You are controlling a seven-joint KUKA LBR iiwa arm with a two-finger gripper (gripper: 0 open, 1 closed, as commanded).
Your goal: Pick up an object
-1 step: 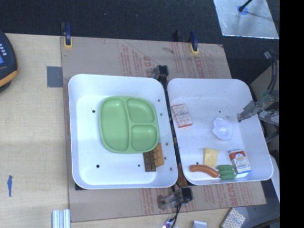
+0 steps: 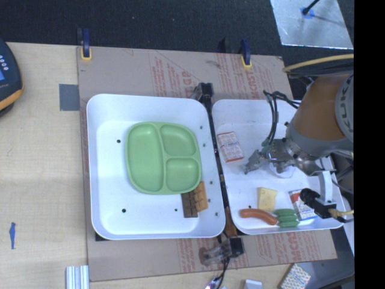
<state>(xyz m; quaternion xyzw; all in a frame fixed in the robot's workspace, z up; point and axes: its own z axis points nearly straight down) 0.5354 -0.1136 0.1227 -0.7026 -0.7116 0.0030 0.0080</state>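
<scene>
The hand (image 2: 257, 161) hangs low over the middle of the right bin (image 2: 240, 110), at the frame's centre right; whether it is open or closed I cannot tell. Nearest loose things lie below it in the frame: a yellow block (image 2: 267, 197) just beneath, then a sausage (image 2: 258, 215) lying left-to-right near the bin's lower rim. A small packet (image 2: 229, 146) sits to its left.
</scene>
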